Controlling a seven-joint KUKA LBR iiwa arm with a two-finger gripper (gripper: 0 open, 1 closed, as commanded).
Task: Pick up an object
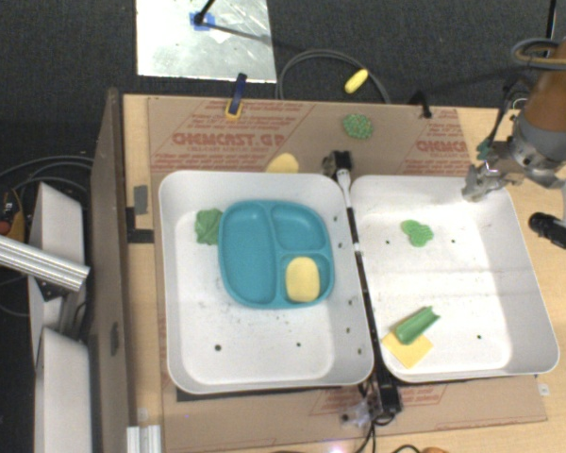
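Note:
In the right bin (509, 281) a small green leafy piece (416, 232) lies near the middle. A green cylinder (416, 324) rests on a yellow wedge (407, 350) at the bin's front left. My gripper (477, 185) hangs over the far right corner of this bin, well to the right of the leafy piece, with nothing seen in it. The left bin (184, 328) holds a blue divided plate (255, 253) with a yellow lump (303, 278) in its front right compartment. A green leafy piece (208, 225) lies against the plate's left edge.
Behind the bins, on the cardboard, lie a yellow item (283, 164) and a green round item (358, 126). A clamp (340, 166) sits at the far end of the seam where the bins meet. The arm's grey and orange body (547, 111) stands at the right edge.

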